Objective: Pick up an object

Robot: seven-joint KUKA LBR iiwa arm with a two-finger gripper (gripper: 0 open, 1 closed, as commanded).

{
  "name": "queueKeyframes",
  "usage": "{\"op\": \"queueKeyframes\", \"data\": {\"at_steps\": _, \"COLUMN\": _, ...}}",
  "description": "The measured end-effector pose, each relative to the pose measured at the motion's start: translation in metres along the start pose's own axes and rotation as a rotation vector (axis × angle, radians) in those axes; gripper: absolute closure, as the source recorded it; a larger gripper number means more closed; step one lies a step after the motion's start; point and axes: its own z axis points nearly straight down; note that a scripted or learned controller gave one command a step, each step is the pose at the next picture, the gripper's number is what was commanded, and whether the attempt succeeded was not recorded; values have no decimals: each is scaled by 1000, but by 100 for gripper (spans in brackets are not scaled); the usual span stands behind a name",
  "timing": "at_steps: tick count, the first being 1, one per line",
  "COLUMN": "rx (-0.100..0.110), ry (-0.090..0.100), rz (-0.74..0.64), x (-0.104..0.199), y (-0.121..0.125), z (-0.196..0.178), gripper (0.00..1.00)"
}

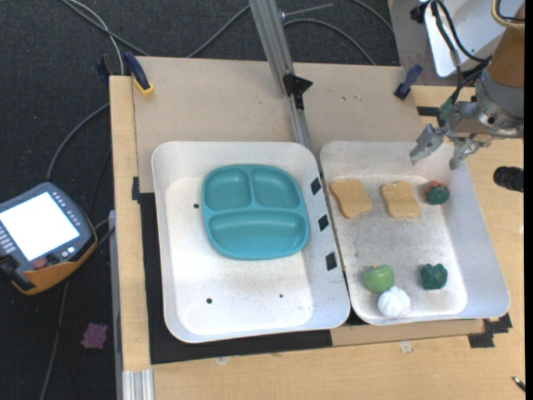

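Two metal fingers [425, 142] of the gripper [442, 149] are standing spread and holding nothing, hovering over the far right corner of the right shallow white plastic bin [481, 248]. The small round red-and-green toy fruit [437, 194], the nearest candidate, is lying just near of them; two tan bread-shaped pieces [351, 197] are lying to its left. A sound grasp calls for centring over the fruit before descending. The teal divided plate [253, 210] is resting in the left bin [179, 248].

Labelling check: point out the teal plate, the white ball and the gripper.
teal plate [254, 232], camera view, bare lower compartment.
white ball [393, 302], camera view, its top.
gripper [440, 152], camera view, midway between open fingertips.
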Motion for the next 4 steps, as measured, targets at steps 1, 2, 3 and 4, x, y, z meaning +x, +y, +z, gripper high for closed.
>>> {"op": "queueKeyframes", "data": {"at_steps": 1, "rx": -1, "ry": 0, "rz": -2, "x": 2, "y": 6, "z": 44, "gripper": 0}}
{"op": "queueKeyframes", "data": {"at_steps": 2, "rx": 0, "ry": 0, "rz": 1, "x": -4, "y": -2, "z": 92, "gripper": 0}}
{"op": "queueKeyframes", "data": {"at_steps": 3, "rx": -8, "ry": -1, "rz": -1, "x": -3, "y": 0, "z": 77, "gripper": 100}}
{"op": "queueKeyframes", "data": {"at_steps": 4, "rx": -10, "ry": -2, "rz": -2, "x": 3, "y": 1, "z": 32, "gripper": 100}}
